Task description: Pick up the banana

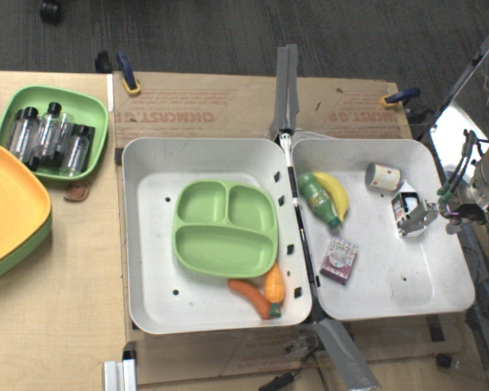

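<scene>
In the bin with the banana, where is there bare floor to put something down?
The right bin is barest along its near side, right of the pink box and below the gripper. It is crowded at the far left, where the banana touches the green bottle.

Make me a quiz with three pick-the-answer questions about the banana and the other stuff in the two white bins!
1. Where is the banana?
A. in the right bin
B. on the green plate
C. on the floor

2. What colour is the divided plate in the left bin?
A. red
B. green
C. blue

3. How does the banana lie?
A. alone in a corner
B. under the carrot
C. right beside the green bottle

Answers: 1 A, it lies near the right bin's upper left. 2 B, the plate is light green. 3 C, the green bottle lies alongside it; whether they touch is unclear.
</scene>
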